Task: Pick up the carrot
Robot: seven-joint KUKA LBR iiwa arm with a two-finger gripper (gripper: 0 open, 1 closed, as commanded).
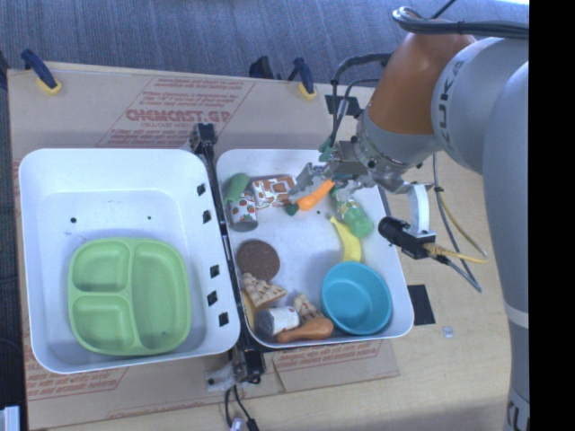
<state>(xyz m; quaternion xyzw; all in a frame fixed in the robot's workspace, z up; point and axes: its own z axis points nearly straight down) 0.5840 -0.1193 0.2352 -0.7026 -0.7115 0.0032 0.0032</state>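
**Gripper down on the carrot at the far end of the right bin**

You have the gripper [322, 180] low over the right bin [395, 317], near its far rim, with the arm [449, 88] coming in from the right. The carrot [310, 199] lies right at the fingertips, its orange body slanting and its green end pointing away from the tool toward the bin's middle. The dark fingers [314, 176] sit close on either side of the carrot's upper end and appear to pinch it, in a narrow stance; whether it is lifted off the floor you cannot tell.

Just left of the tool lie a patterned packet [269, 191] and a green can [238, 200]. Directly below the tool are a pale green item [353, 215] and a banana [348, 241], then a blue bowl [357, 297]. A brown round cookie [258, 259] lies further down and left. Well left of the tool, the other bin holds a green divided tray [130, 296].
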